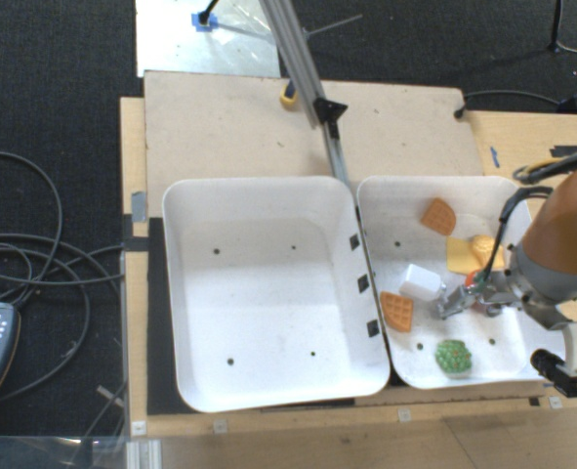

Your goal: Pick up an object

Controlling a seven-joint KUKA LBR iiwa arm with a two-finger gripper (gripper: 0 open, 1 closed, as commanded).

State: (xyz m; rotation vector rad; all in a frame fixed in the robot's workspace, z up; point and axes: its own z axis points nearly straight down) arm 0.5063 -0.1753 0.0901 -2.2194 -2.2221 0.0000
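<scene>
Beige bench, two shallow white bins; right bin (395, 198) holds the clutter. Gripper (451, 304) sits low among a small white block (420, 280), orange waffle-patterned square (397, 312) and green knobbly ball (453, 356). Jaw state: can't tell, wrist blocks it. Waffle piece looks light and rigid, so pinch opposite edges. Yellow pieces (469, 253) partly hidden behind the arm.
</scene>
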